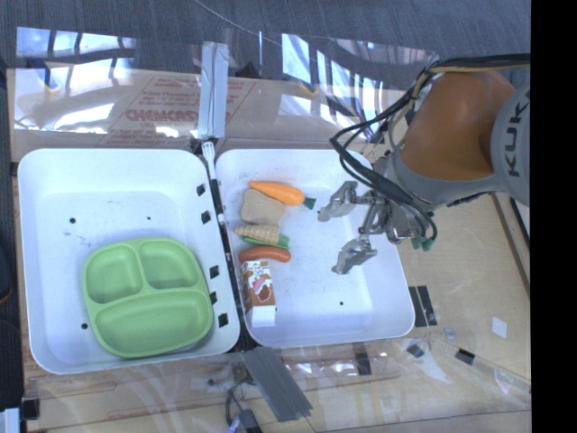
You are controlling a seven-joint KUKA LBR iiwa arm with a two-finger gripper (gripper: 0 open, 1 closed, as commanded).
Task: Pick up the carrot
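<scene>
Carrot (pixel 278 192): orange, green tip, lying in the right bin (pixel 379 309) at its upper left, touching the top of a tan bread piece (pixel 261 208). Not yet lifted.

Gripper (pixel 348 229): frame centre-right, over the same bin, just right of the carrot; fingers spread wide, nothing between them.

Below the bread: corn cob (pixel 260 234), sausage (pixel 265 254), small carton (pixel 260 290).

Left bin (pixel 54 179): green divided plate (pixel 146 296).

Status, judged: approach stage; closing on the carrot and lifting it remain.

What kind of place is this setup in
Probably a robot test lab: a grey robot arm reaches over two white bins, with toy food like a carrot and a green divided plate.
</scene>
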